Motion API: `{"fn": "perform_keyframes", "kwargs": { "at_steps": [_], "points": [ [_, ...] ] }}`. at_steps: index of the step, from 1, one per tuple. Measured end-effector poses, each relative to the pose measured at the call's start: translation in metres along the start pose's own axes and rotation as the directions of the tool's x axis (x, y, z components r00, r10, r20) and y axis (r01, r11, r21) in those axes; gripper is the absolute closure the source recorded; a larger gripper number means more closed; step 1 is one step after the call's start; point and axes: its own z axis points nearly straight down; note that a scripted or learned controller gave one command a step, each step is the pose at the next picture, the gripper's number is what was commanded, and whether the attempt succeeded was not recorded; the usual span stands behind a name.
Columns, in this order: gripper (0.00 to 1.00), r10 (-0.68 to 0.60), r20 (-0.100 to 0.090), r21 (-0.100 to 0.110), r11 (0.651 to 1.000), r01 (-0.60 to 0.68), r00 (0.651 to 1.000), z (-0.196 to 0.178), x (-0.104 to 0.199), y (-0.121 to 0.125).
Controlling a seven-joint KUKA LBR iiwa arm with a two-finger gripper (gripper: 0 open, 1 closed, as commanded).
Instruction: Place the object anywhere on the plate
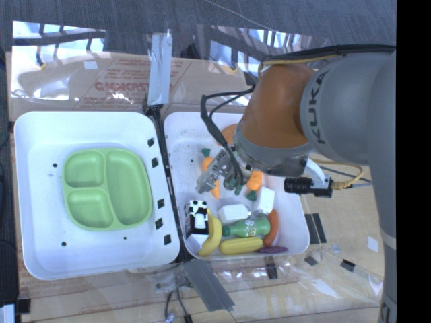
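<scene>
Two shallow white plastic bins side by side: left bin (30, 180), right bin (176, 140). Touching along a shared edge with black clips (159, 184). Flattened brown cardboard sheet with red print (108, 79) behind both bins, strip of grey tape (159, 66) running down it to the seam. Second grey tape strip (205, 284) at front. Dark grey carpet (101, 2) beyond worktop (350, 281).

Robotics lab: KUKA arm (316, 113) over white bins (40, 200)

Green 3-compartment plate (108, 188) lies flat in left bin, nothing on it.
</scene>
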Motion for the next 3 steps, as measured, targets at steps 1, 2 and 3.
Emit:
{"fn": "perform_keyframes", "kwargs": {
  "at_steps": [1,2,3],
  "points": [
    [1.00,0.384,0.002,-0.003,0.923,-0.384,0.923,0.000,0.026,0.078],
    [1.00,0.531,0.003,-0.003,0.848,-0.531,0.848,0.000,0.064,0.124],
    [1.00,0.681,0.001,0.004,0.732,-0.681,0.732,0.048,0.069,0.149]
  ]
}}
